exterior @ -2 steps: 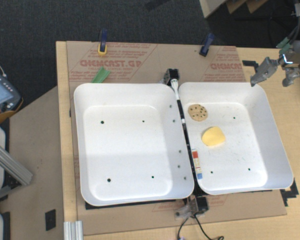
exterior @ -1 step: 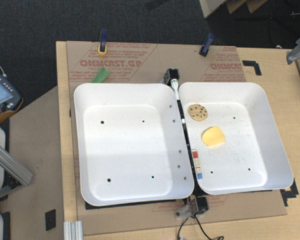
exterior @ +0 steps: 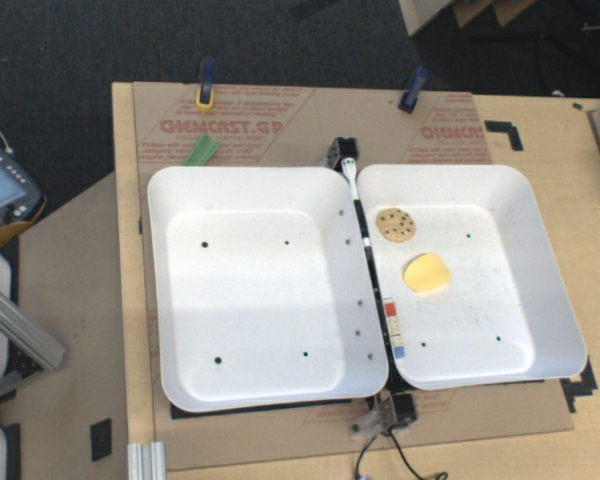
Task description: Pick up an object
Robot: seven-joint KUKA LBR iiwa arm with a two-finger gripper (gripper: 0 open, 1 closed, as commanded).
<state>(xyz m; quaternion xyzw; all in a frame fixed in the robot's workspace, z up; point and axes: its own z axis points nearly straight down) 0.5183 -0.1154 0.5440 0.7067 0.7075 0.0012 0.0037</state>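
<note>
- Bench point(exterior: 130, 268): a brown board surface, carrying two shallow white bins set side by side, their inner rims touching along a dark strip.
- Left bin point(exterior: 170, 268): white, with four small dark dots on its floor, one toward each corner.
- Right bin point(exterior: 540, 268): white, with faint speckling across the floor; it held two objects.
- Cookie point(exterior: 395, 225): round, tan, dotted with dark chips; lay flat in the right bin's upper left area, near the inner rim.
- Yellow object point(exterior: 426, 274): a rounded, pale yellow lump; lay just below and slightly right of the cookie, apart from it, toward the middle of the right bin.
- Clamps: a yellow-and-blue clamp point(exterior: 206, 86) and a blue clamp point(exterior: 414, 88) sat on the board's far edge.
- Green tag point(exterior: 201, 150): a small green strip lay on the board beyond the left bin's far corner.
- End effector: state could not be told from this view.
- Both objects rested on the bin floor, nothing touching them.
</note>
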